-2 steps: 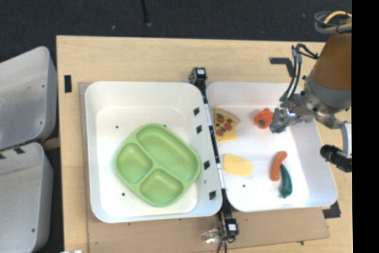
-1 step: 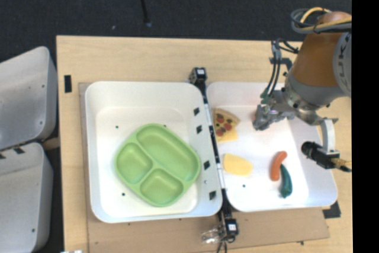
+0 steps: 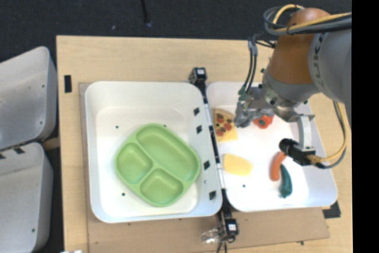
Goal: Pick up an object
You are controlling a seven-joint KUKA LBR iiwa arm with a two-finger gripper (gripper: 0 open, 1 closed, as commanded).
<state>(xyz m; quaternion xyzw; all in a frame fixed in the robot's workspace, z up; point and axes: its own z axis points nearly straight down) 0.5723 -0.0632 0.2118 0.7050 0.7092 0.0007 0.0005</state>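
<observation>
My gripper [image 3: 249, 115] hangs over the back of the right bin [image 3: 308, 195], just right of a pizza slice toy [image 3: 224, 124] with red dots. A small red-orange object [image 3: 264, 121] lies immediately right of the gripper. Nearer the front of that bin lie a yellow lemon-shaped piece [image 3: 237, 164], an orange carrot-like piece [image 3: 276, 166] and a teal pepper-like piece [image 3: 285, 182]. Nothing shows held between the fingers.
The left bin [image 3: 100, 109] holds a green divided plate [image 3: 157, 164]. A ridge with black clips [image 3: 208, 145] separates the two bins. A black fitting with yellow cable [image 3: 299, 152] reaches over the right bin's right side. Grey chairs [image 3: 23, 103] stand left of the bench.
</observation>
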